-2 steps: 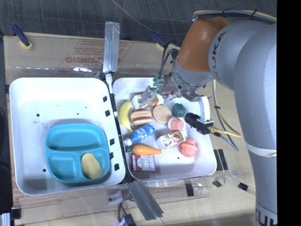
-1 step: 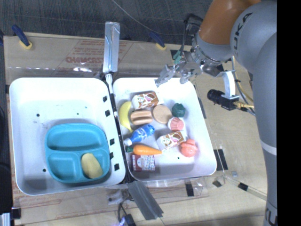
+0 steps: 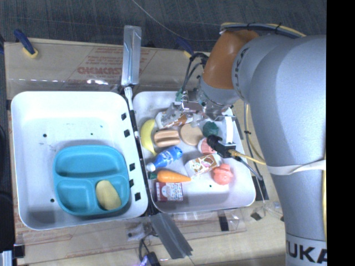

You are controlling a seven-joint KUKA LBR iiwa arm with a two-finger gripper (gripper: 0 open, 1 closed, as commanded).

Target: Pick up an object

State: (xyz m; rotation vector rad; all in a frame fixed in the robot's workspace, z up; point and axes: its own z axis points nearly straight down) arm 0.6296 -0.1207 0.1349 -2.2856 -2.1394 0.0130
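Reaching into the right bin [image 3: 244,195], your gripper [image 3: 178,114] sits low over the clutter at its far end, just above the hot dog [image 3: 166,137] and banana [image 3: 147,136]. Nothing looks lifted yet, so the pick remains to be done. You cannot tell the gripper's opening here; nothing shows pinched.

The bench [image 3: 66,57] is brown board, with red print at the far side. Two white bins lie directly on it, side by side and touching at the middle. The left bin [image 3: 33,148] is wide. The right bin [image 3: 238,195] is smaller. A blue clamp [image 3: 25,42] sits on the far left corner.
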